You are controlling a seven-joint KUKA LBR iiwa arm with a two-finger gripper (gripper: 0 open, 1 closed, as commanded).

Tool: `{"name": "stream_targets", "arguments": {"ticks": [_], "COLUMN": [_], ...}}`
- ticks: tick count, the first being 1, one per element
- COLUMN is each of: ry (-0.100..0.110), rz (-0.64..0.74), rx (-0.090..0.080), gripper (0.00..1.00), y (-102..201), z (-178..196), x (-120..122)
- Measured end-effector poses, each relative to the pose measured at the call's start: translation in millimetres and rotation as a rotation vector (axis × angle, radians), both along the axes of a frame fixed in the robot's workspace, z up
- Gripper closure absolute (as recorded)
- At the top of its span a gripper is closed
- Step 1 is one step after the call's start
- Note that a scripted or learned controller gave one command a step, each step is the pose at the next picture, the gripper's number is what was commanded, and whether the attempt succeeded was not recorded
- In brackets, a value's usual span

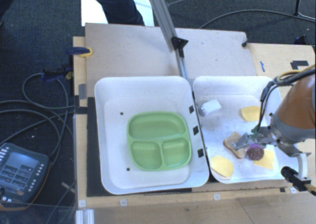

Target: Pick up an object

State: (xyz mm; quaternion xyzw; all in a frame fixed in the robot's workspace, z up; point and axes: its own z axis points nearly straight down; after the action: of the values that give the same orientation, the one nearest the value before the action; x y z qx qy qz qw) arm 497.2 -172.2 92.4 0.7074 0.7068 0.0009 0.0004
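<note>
In the camera view the gripper (247, 144) is low in the right bin (222, 87), its metal fingers (242, 142) reaching left over a toast-like slice (232, 144), which lies directly beneath their tips. A dark round piece (255, 152) sits just behind them (touching or not, I cannot tell). Whether the fingers are spread or closed is unclear, and nothing shows between them.

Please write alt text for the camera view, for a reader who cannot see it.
The gripper reaches into the right bin over a toast slice, among yellow pieces and a white block. The left bin holds a green tray.
</note>
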Motion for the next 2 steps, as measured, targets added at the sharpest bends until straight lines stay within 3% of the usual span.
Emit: {"name": "stream_targets", "arguments": {"ticks": [1,2], "ry": [-0.004,-0.006], "rz": [0.0,0.006], "rx": [-0.001,-0.003], "gripper": [1.0,1.0], "y": [-1,-3], "z": [13,77], "x": [1,1]}}
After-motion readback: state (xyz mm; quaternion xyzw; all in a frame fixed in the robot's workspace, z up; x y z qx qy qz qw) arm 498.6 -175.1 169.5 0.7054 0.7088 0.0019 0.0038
